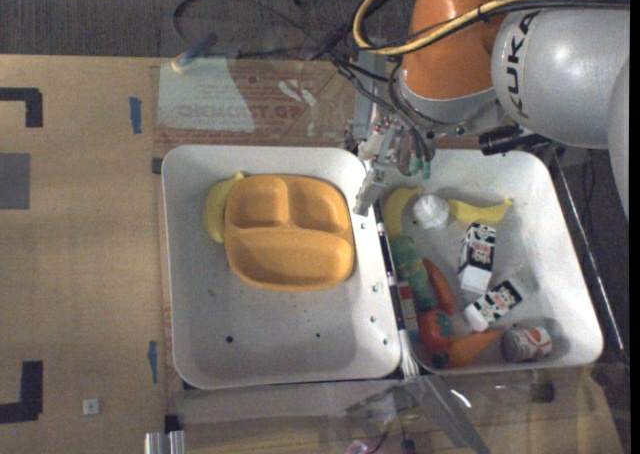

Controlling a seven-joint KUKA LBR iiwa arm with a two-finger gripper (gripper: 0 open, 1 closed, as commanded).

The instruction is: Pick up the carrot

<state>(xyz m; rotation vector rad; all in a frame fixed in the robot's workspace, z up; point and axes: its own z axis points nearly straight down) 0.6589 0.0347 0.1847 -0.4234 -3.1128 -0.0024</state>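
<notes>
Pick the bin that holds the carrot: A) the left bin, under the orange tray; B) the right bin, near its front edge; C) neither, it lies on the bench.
B: the carrot lies in the right bin near its front edge, beside a small can, while the left bin holds the orange tray.

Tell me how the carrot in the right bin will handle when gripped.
The carrot looks like a smooth, tapered toy: probably stiff and light, and apt to slip out of a pinch. It lies against the can and red toys, so a nudge may shift them.
</notes>
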